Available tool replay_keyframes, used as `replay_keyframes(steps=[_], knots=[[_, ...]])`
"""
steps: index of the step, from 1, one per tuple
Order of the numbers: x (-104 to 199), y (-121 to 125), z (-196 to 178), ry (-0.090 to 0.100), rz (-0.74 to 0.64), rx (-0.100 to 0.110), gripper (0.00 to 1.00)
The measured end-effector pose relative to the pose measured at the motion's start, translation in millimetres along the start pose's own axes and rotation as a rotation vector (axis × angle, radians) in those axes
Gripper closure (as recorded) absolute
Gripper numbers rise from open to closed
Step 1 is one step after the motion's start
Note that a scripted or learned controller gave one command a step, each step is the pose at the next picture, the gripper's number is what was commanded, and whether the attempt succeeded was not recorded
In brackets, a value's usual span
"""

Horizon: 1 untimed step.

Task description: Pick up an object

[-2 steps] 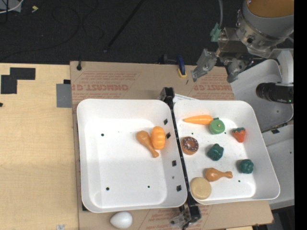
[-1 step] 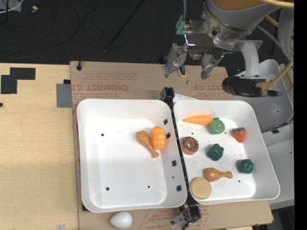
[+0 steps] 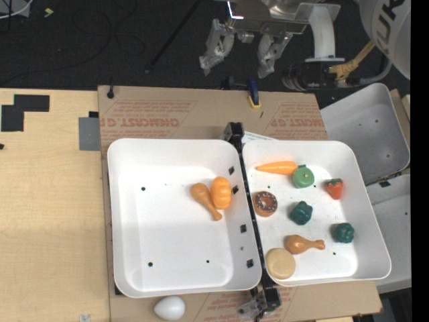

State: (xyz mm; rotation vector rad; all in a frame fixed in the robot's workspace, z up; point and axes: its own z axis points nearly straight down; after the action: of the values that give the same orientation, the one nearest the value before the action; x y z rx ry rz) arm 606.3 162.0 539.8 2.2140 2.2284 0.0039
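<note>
While gripper [image 3: 242, 54] hangs open, carrot [image 3: 276, 168] lies horiz., tip left.

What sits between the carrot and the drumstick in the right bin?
In the camera view, the chocolate donut and a dark green pepper lie between the carrot and the drumstick.

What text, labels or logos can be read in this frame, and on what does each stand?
"CHEMCRZT" or similar, red print, upside down and blurred, spelling unsure: on the cardboard behind the left bin.
Same red print, part hidden: on the cardboard behind the right bin.
Large dark letters, cut off, perhaps "UK": on the arm.
Red print at the cardboard's front edge: too small to read.
</note>
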Motion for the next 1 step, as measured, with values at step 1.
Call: replay_keyframes(steps=[1], knots=[[65.6, -21.7, 2.9, -0.002, 0.000, 0.006, 0.00]])
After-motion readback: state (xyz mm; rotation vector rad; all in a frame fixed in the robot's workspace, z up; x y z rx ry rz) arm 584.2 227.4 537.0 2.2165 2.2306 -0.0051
